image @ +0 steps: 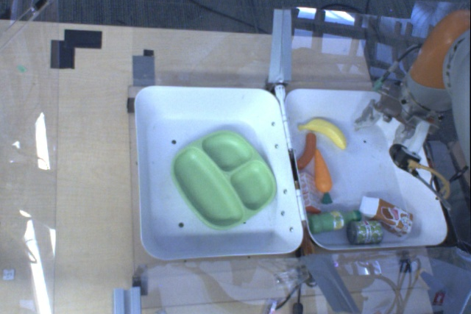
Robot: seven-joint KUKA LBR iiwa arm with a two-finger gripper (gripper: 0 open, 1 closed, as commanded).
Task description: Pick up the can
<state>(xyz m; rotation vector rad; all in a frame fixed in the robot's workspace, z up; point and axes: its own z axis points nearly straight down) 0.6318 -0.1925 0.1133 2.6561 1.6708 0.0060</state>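
the can [365,232] lies on its side at about 5 o'clock in the right bin [434,232], touching a green bottle [328,220] at its 9 o'clock and a small carton [387,214] at its 1 o'clock. a carrot [322,174] and banana [324,131] lie toward 11 o'clock. the claw [397,118] hangs at the bin's 1 o'clock, well apart from the can; whether it is apart or together i cannot tell. this looks like the approach step: next it must travel toward 6 o'clock and descend cleanly between the neighbours.
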